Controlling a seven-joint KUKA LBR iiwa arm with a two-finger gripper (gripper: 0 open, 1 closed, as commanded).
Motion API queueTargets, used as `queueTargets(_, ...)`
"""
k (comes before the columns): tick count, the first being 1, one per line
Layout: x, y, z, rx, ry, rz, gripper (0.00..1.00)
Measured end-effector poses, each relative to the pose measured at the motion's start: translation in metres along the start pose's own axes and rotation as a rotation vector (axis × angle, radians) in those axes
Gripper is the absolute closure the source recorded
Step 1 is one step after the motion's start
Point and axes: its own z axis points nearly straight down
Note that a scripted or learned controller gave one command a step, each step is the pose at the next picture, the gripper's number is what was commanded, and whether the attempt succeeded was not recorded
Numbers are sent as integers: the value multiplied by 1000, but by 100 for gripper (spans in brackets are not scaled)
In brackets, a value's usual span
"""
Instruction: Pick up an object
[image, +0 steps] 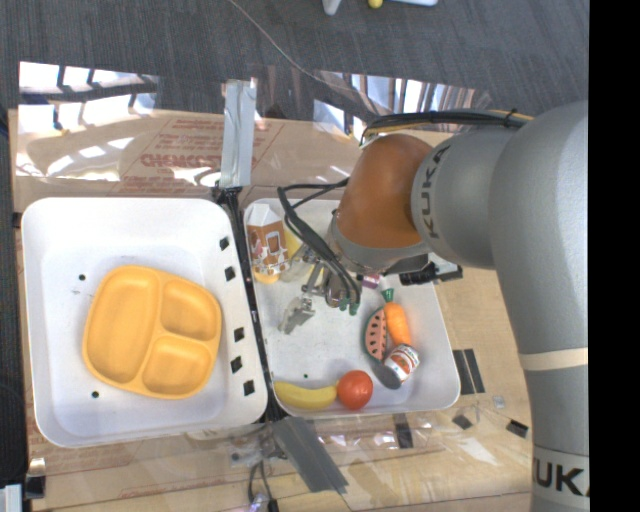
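Note:
My gripper (303, 308) hangs over the left part of the right bin (440, 380), above bare white floor, and I see nothing in it. A small brown and white packet (267, 250) stands just behind it, near the bin's back left corner. To its right lie a watermelon slice (375, 333), an orange carrot (399, 322) and a small can (398, 364). Along the front wall lie a banana (304, 395) and a red tomato (354, 389). The arm's orange band and grey wrist hide the back of the bin.
The left bin (50, 250) holds a yellow divided plate (152, 329). A black divider with clips (243, 300) runs between the two bins. Cardboard (150, 150) lies behind the bins, and cables trail from the wrist.

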Motion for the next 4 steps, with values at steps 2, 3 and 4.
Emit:
queueTargets(2,20,-118,-3,1,-6,-27,0)
queueTargets(3,18,-116,-14,1,-10,-33,100)
queueTargets(4,7,-89,-149,2,-14,-114,100)
